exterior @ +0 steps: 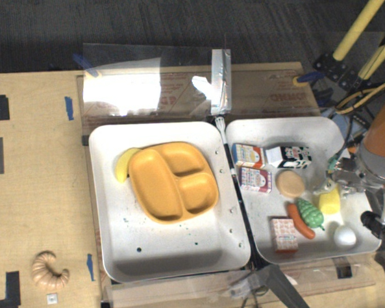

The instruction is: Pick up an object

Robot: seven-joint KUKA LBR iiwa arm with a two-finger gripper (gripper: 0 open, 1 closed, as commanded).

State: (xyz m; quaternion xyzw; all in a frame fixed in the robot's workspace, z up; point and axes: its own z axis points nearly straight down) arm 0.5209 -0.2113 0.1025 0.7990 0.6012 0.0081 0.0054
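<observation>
Right bin point(253, 130) holds the candidates: small cartons point(253, 166), a tan disc point(290, 184), a carrot point(301, 221), a green piece point(310, 213), a yellow block point(329, 201) and a white egg point(344, 236). The arm point(375, 158) stands at the bin's right edge; nothing appears lifted, so the pick remains undone. Whether the jaws are wide or closed cannot be told. Left bin point(110, 187) carries an orange divided tray point(171, 180) over a banana point(121, 162). A croissant point(50, 269) lies on the wooden counter point(32, 192); dark carpet beyond.

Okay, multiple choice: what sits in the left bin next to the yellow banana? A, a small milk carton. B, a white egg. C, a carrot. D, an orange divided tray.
D: the orange divided tray lies in the left bin, partly covering the banana.
</observation>
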